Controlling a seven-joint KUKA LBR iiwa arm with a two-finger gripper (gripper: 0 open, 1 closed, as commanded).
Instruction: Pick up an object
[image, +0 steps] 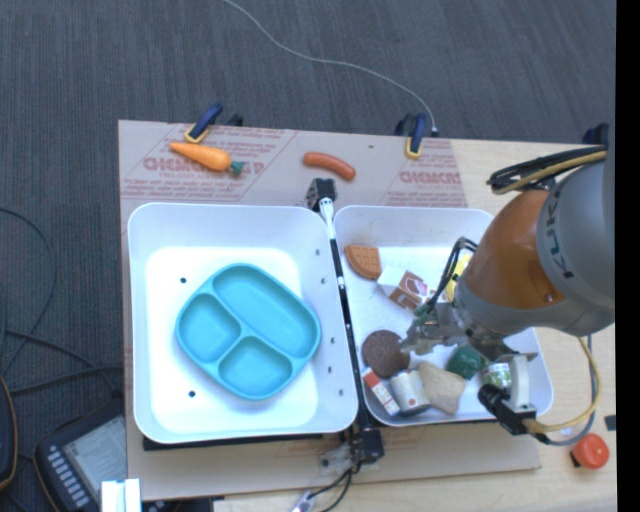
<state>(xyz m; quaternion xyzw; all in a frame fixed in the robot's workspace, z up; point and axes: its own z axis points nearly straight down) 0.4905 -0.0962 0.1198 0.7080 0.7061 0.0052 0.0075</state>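
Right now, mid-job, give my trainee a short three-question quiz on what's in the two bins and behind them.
1. True or false: the blue divided plate lies in the left bin.
2. Which toy food lies on the cardboard behind the bins, farthest left? A) carrot B) sausage C) brown cookie
3. Fill in: the hand is over the ____ bin.

Key: 1 true; 2 A; 3 right.

Arm (540, 260) in from right, bent down, gripper (440, 335) low, wrist orange-banded.
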